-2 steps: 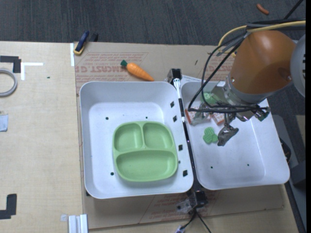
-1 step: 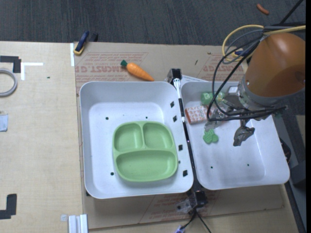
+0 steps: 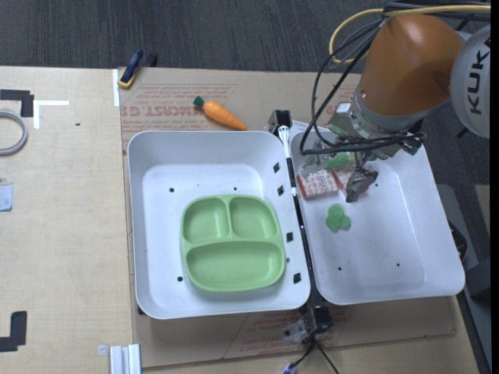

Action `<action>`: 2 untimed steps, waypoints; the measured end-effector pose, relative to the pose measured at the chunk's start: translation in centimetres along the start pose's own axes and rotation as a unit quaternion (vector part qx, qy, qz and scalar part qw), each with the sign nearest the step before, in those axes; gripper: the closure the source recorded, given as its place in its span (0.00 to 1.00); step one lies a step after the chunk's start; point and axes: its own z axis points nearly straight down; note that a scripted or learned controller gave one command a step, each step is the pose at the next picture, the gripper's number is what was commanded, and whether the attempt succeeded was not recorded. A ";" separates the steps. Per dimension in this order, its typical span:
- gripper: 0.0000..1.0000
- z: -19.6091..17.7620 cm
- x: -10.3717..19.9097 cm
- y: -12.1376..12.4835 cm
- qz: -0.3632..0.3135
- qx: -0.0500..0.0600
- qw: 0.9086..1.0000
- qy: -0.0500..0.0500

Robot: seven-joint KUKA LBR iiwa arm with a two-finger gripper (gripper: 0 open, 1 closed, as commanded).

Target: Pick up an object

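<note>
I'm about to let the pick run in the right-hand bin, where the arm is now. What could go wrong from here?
1. The gripper hangs near the bin's far-left corner, so the fingers could strike the wall.
2. The red-and-white packet lies flat, and may slide instead of lifting.
3. The small green piece sits close to the packet, so the gripper could knock it aside.

Even, diffuse overhead light. The white bins (image 3: 374, 279) read bright without glare; soft shadows fall toward six o'clock. Focus is slightly soft throughout.
</note>
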 end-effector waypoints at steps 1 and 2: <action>0.00 0.0 2.7 4.5 -0.107 -0.001 0.994 0.001; 0.00 -0.1 6.6 5.8 -0.189 -0.001 0.982 0.001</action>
